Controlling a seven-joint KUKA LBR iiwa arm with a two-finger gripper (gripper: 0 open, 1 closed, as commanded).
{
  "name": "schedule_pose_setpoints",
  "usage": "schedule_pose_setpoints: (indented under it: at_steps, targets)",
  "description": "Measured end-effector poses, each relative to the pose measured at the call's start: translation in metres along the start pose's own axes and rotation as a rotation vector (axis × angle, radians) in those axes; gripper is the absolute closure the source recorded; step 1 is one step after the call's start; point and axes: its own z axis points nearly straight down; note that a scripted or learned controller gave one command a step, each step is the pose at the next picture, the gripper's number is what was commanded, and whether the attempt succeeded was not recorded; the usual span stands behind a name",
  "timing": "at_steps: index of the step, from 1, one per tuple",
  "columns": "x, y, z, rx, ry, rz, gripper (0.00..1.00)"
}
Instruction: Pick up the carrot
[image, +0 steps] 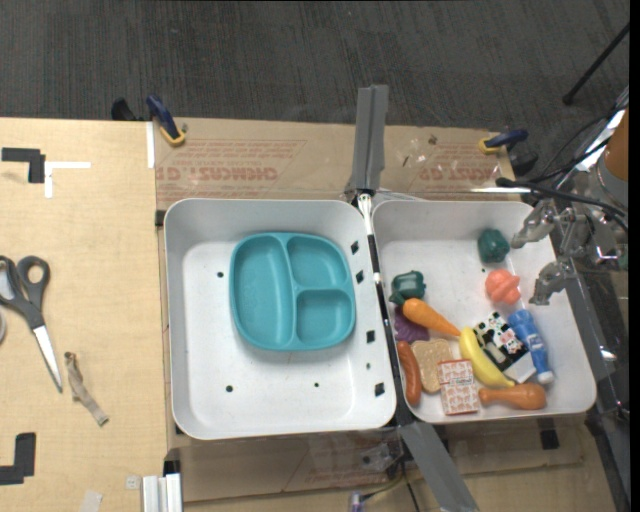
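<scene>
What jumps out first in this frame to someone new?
The teal divided plate alone in the left bin draws the eye first. Next comes the heap of toy food crowded into the lower left of the right bin, with the orange carrot near its top. The gripper sits by that bin's right rim, apart from the carrot.

teal plate (293, 291), scissors (30, 305), banana (482, 360)
</scene>
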Motion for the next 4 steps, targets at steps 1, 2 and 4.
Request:
schedule_pose_setpoints:
  at_steps: [1,2,4]
  targets:
    - [0.024,0.066,0.133,0.0,-0.001,0.022,0.0]
    - [-0.019,0.103,0.132,0.0,-0.002,0.093,0.0]
    - [-0.017,0.1,0.132,0.0,-0.002,0.132,0.0]
